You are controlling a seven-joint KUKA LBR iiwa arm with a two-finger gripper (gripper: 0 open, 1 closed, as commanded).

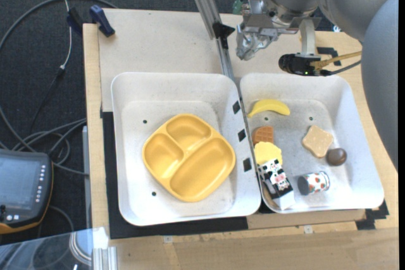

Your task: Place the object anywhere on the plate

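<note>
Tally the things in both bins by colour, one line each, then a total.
Yellow: 3 (plate, banana, cheese block)
Brown or tan: 3 (waffle, bread, ball)
Black and white: 1 (carton)
Red and white: 1 (can)
Total: 8

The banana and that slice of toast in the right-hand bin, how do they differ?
The banana is bright yellow, long and curved; the toast is pale tan and squarish. The banana lies near the bin's far edge, close to the divider, while the toast sits farther right, beside a brown ball. Both lie loose in the right bin, apart from the gripper.
</note>
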